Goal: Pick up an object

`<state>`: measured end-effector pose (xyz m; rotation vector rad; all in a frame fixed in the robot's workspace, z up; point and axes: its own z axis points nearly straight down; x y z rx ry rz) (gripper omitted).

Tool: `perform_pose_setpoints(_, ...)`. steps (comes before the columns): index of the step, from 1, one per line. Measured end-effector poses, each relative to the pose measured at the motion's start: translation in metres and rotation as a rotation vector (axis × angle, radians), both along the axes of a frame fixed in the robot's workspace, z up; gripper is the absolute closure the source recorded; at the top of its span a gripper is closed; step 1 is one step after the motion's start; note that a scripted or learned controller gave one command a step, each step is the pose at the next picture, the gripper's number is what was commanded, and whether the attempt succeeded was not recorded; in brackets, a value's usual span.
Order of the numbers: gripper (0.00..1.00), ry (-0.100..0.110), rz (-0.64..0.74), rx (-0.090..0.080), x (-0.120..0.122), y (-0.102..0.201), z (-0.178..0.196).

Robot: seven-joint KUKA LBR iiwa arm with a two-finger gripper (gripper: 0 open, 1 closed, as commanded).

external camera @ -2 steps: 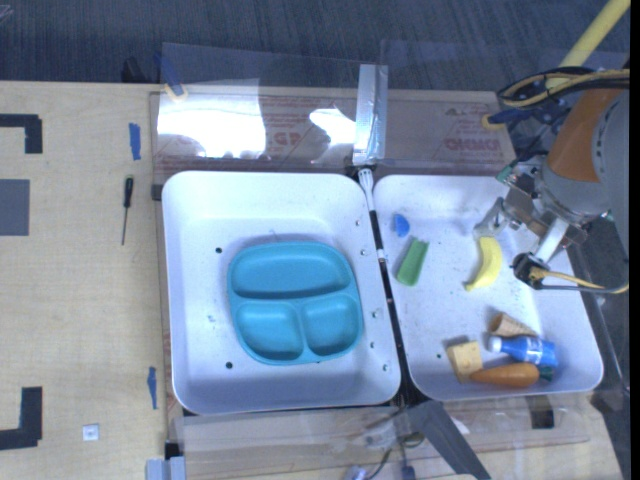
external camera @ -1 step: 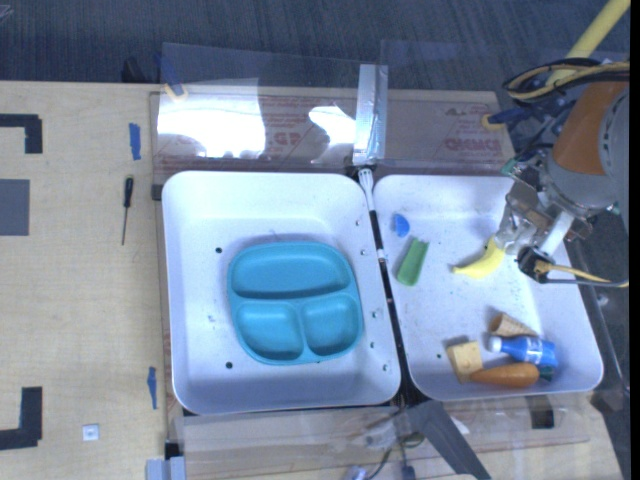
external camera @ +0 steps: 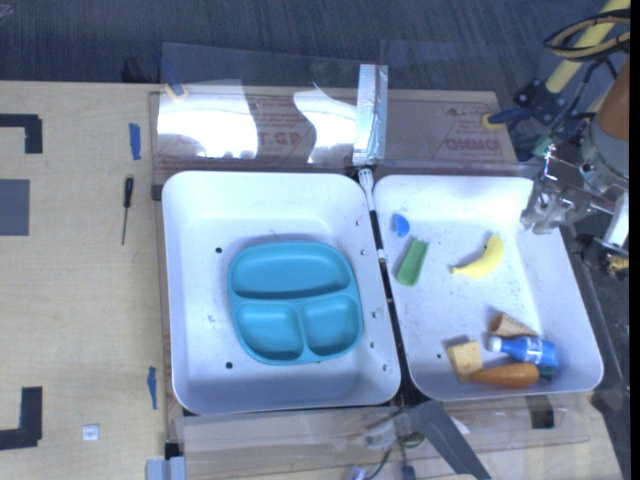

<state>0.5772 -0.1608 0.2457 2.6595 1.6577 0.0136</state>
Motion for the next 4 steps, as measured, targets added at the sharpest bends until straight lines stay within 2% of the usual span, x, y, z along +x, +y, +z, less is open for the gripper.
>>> perform_pose_setpoints(1, 0.0, 0.011, 0.0, 0.001, -0.002, 0.0, -0.006)
perform_pose_setpoints(2, 0.0, 0.005, -0.061, 0.002, 0.003, -0.001, -0.158)
perform_pose_setpoints(3, 0.0, 0.008, 0.084, 0.0, 0.01, -0.017, -0.159)
perform_pose_setpoints(4, 1.0, 0.002, 0.083, -0.002, 0.012, -0.017, -0.147)
